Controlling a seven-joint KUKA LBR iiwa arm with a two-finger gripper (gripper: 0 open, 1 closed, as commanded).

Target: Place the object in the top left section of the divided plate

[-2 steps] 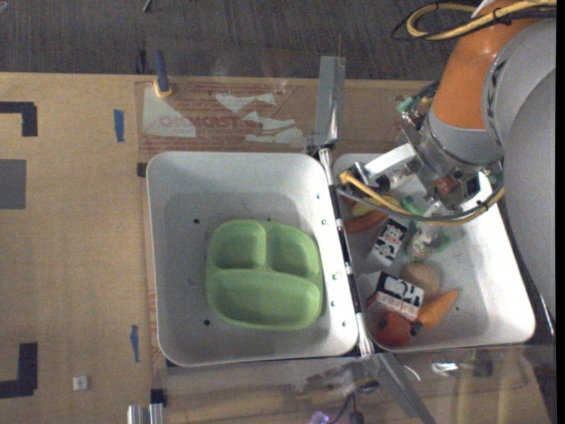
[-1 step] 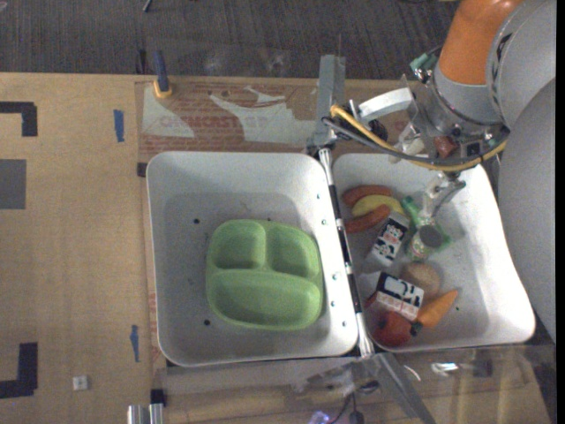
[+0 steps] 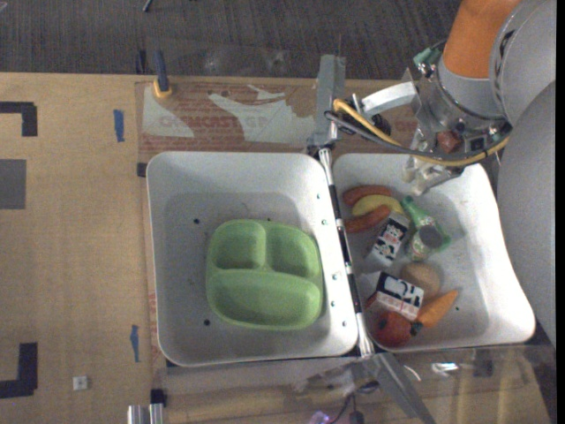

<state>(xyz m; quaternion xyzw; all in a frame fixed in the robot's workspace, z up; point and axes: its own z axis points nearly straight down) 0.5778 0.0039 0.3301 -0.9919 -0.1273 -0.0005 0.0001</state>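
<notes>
Item, far left: the tan cardboard-covered surface (image 3: 71,237) is carrying black corner marks and short strips of blue tape; beyond its far edge a dark carpeted floor (image 3: 265,7) is showing.

Item, left bin: a shallow white plastic bin (image 3: 177,184) is holding a light green divided plate (image 3: 263,274) with two small sections on its far side and one long section on its near side. All three sections are lying bare. The top left section (image 3: 238,244) is the target.

Item, right bin: a second shallow white bin (image 3: 494,307) is holding the candidates in a loose pile: a red sausage-shaped toy (image 3: 366,193), a yellow banana toy (image 3: 371,208), a small black-and-white carton (image 3: 388,239), a green bottle-like piece (image 3: 422,228), a tan rounded piece (image 3: 422,278), an orange carrot toy (image 3: 439,307) and a red rounded piece (image 3: 393,328). Which one the task means cannot be told; all are sitting in this bin.

Item, far right: the grey arm with the orange band (image 3: 481,25) is hanging over the far end of the right bin, its gripper (image 3: 430,173) poised near the green piece. Whether the jaws are released or clenched cannot be told, and nothing is showing between them.

Step in hand, as judged: picking, not yet placing. The next move is calling for a descent onto one item, a firm grasp, then a carry leftward across the divider between the bins.
</notes>
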